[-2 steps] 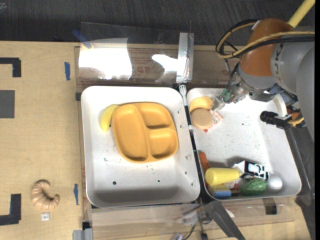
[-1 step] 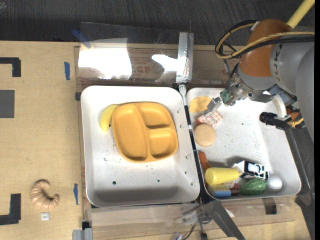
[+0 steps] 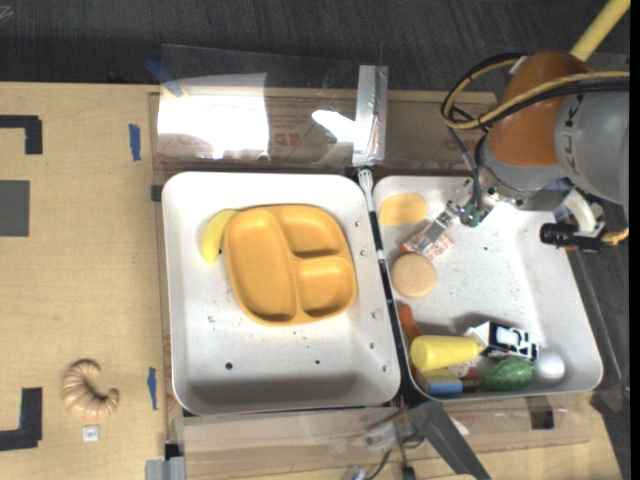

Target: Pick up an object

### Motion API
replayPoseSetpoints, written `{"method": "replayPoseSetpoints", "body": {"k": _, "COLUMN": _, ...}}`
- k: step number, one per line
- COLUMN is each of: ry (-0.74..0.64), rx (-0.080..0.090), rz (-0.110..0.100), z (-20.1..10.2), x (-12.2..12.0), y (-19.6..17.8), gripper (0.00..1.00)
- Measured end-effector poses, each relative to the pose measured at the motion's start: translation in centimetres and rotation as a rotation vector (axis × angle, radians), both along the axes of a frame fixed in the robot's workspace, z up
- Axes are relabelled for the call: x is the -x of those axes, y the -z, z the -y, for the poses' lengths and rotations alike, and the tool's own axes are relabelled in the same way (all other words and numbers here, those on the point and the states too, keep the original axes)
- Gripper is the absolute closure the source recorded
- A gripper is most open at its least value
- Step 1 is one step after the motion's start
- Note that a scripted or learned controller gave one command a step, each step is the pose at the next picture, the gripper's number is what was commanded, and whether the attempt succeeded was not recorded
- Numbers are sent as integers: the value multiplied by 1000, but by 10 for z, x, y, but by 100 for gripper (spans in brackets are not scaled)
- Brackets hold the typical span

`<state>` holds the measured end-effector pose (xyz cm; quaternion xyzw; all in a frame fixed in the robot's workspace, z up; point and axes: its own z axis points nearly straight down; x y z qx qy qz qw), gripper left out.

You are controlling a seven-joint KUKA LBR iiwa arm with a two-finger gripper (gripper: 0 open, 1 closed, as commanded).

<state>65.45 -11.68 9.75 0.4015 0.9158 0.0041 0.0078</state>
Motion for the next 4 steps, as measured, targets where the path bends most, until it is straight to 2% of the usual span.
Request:
{"method": "replayPoseSetpoints", "body": {"k": 1, "ry": 364, "rx": -7, "rz": 2, "z": 34, "x": -7, "y": 1, "gripper": 0}}
{"method": "replayPoseSetpoints", "body": {"k": 2, "ry": 165, "rx": 0, "rz": -13, "z": 23, "x": 52, "y": -57, "gripper": 0}}
{"method": "replayPoseSetpoints", "body": {"k": 3, "ry": 478, "rx": -4, "rz": -21, "z": -16, "x": 61, "y": -17, "gripper": 0}}
{"method": "replayPoseSetpoints", "body": {"k": 4, "ry": 877, "rx": -6, "rz": -26, "z": -5, "x": 11, "y": 10, "gripper": 0}}
